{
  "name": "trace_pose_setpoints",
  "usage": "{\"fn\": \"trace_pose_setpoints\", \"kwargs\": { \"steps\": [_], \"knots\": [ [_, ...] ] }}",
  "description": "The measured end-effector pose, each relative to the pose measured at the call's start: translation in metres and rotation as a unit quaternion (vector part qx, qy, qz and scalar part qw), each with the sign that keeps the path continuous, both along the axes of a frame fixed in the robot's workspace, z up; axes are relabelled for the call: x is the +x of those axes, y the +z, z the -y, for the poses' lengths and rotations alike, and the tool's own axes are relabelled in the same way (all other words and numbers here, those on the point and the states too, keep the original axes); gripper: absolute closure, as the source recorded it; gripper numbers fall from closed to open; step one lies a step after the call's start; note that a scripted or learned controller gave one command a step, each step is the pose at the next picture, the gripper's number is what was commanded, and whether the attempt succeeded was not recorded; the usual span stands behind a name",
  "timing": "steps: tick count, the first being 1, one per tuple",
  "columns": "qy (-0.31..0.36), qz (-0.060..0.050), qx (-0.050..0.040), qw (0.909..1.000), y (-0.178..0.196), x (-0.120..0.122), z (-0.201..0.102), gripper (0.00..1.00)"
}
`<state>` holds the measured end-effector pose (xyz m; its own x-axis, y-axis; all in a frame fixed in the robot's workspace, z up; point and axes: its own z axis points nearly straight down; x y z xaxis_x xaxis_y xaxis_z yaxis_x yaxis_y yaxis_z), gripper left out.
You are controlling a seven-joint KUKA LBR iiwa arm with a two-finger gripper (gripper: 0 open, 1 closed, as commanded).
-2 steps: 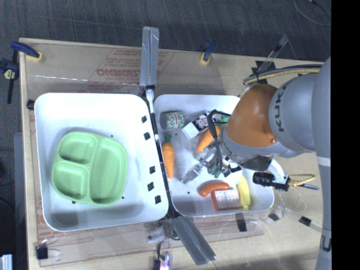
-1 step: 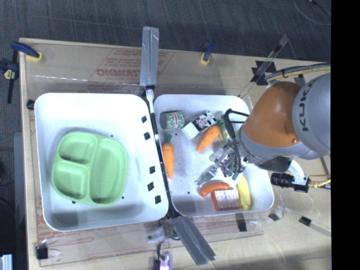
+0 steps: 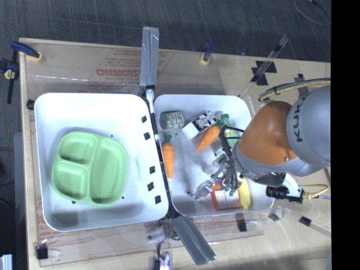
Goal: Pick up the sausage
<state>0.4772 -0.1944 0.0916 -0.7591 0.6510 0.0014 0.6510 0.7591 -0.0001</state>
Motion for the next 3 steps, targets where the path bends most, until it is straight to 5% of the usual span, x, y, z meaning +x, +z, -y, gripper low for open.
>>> {"fn": "trace_pose_setpoints", "kwargs": {
  "steps": [1, 2, 3],
  "knots": [
    [0.002, 0.000, 0.0000, 1.0000, 0.010, 0.001, 0.000, 1.00],
    [0.330, 0.001, -0.0002, 0.9438, 0.001, 0.021, -0.037, 1.00],
    [0.304, 0.000, 0.0000, 0.9526, 0.009, 0.000, -0.002, 1.00]
  ]
}}
